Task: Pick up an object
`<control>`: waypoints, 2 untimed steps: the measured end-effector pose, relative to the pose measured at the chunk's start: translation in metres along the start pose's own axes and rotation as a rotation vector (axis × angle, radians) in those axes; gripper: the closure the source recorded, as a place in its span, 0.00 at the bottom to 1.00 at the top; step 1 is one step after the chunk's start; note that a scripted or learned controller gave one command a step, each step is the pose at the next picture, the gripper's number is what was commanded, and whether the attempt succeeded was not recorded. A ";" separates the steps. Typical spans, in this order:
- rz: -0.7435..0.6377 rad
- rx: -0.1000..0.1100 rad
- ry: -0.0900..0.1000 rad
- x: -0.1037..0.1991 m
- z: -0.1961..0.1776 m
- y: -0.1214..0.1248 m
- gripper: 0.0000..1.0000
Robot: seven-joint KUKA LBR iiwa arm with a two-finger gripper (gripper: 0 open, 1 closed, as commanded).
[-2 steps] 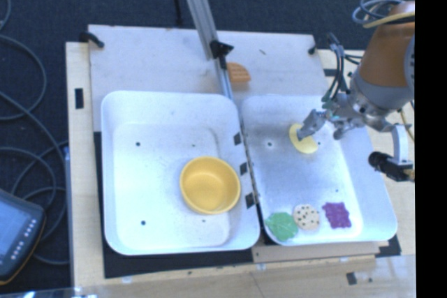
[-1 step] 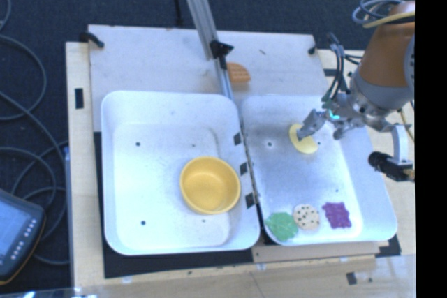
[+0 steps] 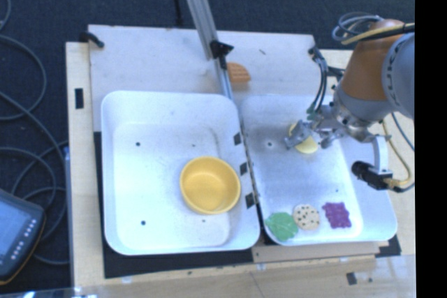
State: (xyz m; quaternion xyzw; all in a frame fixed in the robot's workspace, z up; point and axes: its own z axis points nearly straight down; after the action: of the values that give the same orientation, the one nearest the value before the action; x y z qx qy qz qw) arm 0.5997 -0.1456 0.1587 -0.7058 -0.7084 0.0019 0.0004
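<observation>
Two shallow white bins sit side by side on the bench, whose pale top runs out of view at the bottom. The left bin holds a yellow bowl, upright, near its right wall. The right bin has its far right corner hidden under the arm, which reaches in from the right and is cut off at that edge; only the orange band and grey wrist show. A slanted metal rail crosses from the top edge down to the gap between the bins and covers part of an orange object lying on the board behind them, too hidden to identify.

The gripper hangs over the upper part of the right bin. A small pale yellow object lies right at its fingertips, partly covered by them; whether the fingers are spread, closed, or gripping it cannot be made out.

Along the right bin's front wall lie three small pieces in a row: a green one, a round speckled cookie-like one touching it, and a purple one just beside that.
</observation>
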 end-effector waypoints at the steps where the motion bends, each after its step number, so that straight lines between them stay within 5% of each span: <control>1: 0.004 0.001 0.000 -0.001 0.053 -0.001 0.00; 2: 0.007 -0.006 0.001 -0.002 0.039 0.001 1.00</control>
State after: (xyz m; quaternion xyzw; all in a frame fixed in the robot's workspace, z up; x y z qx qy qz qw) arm 0.6003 -0.1475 0.1202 -0.7083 -0.7059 -0.0005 -0.0013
